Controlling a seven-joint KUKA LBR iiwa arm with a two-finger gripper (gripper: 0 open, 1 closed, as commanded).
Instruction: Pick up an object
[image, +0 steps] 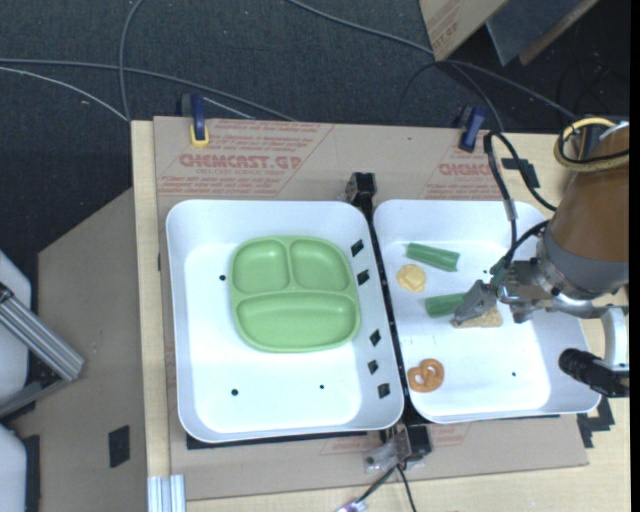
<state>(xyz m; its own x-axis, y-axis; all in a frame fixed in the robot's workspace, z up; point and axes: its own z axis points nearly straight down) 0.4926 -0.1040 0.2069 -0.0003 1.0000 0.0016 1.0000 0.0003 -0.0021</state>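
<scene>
The dark two-finger gripper (470, 312) is seen low in the white right bin (520, 385), finger state impossible to tell, so a descent centred squarely over the small tan food piece (488, 319) beside the green cylinder (446, 304) is advised.

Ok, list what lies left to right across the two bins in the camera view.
Green divided plate → yellow piece → pretzel → gripper over a tan piece, reaching in from the right.

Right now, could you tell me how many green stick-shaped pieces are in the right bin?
2: one green piece lies near the bin's far side, the other lies mid-bin beside the hand. The arm may hide more.
</scene>
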